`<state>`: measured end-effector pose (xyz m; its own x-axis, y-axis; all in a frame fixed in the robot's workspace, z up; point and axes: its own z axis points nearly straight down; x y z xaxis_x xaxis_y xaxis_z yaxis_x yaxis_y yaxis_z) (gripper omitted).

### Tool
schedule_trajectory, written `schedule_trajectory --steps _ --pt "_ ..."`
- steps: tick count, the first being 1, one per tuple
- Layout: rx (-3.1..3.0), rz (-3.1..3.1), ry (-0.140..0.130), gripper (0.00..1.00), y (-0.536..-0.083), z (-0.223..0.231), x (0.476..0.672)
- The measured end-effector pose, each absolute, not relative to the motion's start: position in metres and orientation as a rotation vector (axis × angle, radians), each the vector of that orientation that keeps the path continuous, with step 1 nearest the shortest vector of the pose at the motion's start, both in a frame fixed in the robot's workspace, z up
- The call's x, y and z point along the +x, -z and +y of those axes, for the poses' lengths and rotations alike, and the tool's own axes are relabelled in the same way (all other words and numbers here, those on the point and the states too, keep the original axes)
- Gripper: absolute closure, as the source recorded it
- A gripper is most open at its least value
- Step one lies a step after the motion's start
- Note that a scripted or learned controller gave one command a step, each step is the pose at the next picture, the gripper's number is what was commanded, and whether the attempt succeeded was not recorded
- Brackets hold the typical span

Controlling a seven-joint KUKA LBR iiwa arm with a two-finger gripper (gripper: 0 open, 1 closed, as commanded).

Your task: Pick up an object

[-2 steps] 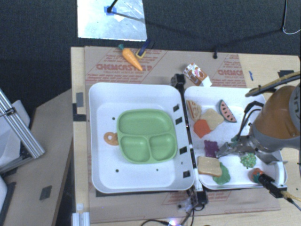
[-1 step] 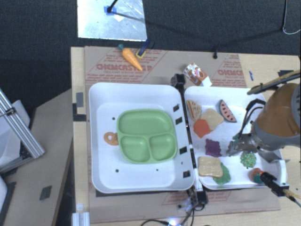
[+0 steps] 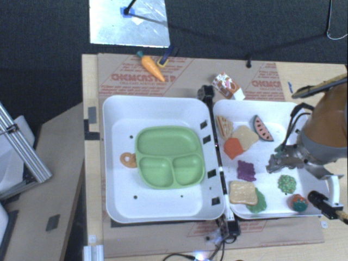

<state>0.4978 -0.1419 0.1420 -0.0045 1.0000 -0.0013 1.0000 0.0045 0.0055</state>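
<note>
Your arm [image 3: 326, 126] comes in from the right edge, its orange band uppermost and the grey wrist section below it. It bends down and toward the left, ending in the gripper [image 3: 276, 163], a dark cluster low over the right-hand bin. You can see dark cables looping along the wrist's left side. The fingers are too dark and small to read.

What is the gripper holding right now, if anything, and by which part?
Nothing visibly. The gripper hangs over the right bin, between the purple piece and the green broccoli-like piece, with no object seen between its fingers.
</note>
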Motion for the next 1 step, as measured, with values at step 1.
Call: schedule_trajectory --steps 1 --pt "2.213 2.224 -0.004 1.0 -0.1856 -0.137 0.4989"
